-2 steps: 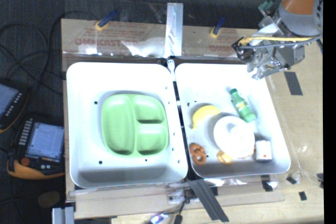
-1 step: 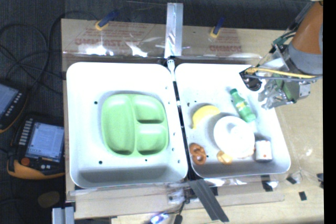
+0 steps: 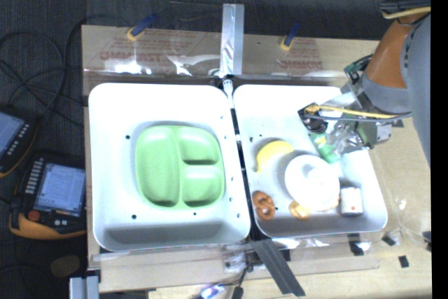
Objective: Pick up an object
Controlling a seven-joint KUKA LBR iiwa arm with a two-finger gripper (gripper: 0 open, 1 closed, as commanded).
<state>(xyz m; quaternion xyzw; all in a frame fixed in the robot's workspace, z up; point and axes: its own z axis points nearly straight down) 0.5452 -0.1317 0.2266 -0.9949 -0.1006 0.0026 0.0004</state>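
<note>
camera view: green tray (image 3: 180, 166) in left bin (image 3: 112, 122)

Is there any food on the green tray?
Empty. The green divided tray in the left bin shows bare compartments, nothing lying in them.

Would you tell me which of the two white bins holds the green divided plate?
The left bin holds the green divided plate; the right bin holds small items instead.

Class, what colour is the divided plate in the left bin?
Light green, seen in the camera view.
</note>
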